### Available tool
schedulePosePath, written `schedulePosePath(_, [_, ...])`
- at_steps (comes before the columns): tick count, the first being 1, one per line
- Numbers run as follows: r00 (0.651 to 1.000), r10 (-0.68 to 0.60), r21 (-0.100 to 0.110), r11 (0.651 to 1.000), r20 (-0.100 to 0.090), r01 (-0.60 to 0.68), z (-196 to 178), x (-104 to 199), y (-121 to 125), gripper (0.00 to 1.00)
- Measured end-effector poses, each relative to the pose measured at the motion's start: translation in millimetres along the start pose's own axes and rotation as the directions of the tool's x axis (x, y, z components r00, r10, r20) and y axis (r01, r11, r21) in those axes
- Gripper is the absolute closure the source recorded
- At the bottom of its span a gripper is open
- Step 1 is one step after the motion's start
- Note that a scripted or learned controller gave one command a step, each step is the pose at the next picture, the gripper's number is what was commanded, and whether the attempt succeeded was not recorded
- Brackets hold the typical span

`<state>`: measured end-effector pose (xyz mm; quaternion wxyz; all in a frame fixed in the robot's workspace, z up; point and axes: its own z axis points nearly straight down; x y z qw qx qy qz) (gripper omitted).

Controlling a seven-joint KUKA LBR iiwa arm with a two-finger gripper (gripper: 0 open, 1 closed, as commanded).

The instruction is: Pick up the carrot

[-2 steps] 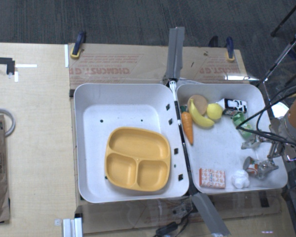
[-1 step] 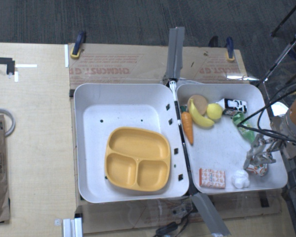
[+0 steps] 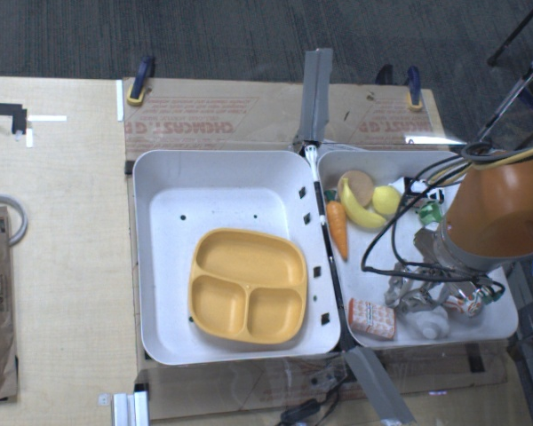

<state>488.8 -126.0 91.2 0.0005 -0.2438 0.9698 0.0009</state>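
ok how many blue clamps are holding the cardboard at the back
2: one blue clamp at the cardboard's back left corner, another near its back right corner. The arm could hide more.

A yellow three-compartment tray (image 3: 248, 286) is seen in the left white bin (image 3: 160, 238), while in the right bin (image 3: 480, 331) a banana (image 3: 360, 211), a brown potato-like item (image 3: 359, 185), a yellow lemon (image 3: 386, 200) and a small red-patterned packet (image 3: 372, 319) are found.
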Motion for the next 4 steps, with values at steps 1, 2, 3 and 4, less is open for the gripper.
schedulePosePath(1, [0.998, 0.057, 0.003, 0.998, 0.004, -0.057, -108, -46, -41, 1.00])
schedulePosePath(2, [0.966, 0.257, 0.002, 0.966, 0.001, -0.257, -1, -36, 16, 1.00])
schedulePosePath(3, [0.987, 0.159, 0.002, 0.987, 0.003, -0.159, -101, -88, 119, 1.00])
schedulePosePath(4, [0.959, 0.282, 0.003, 0.959, 0.003, -0.282, -101, -56, 62, 1.00])
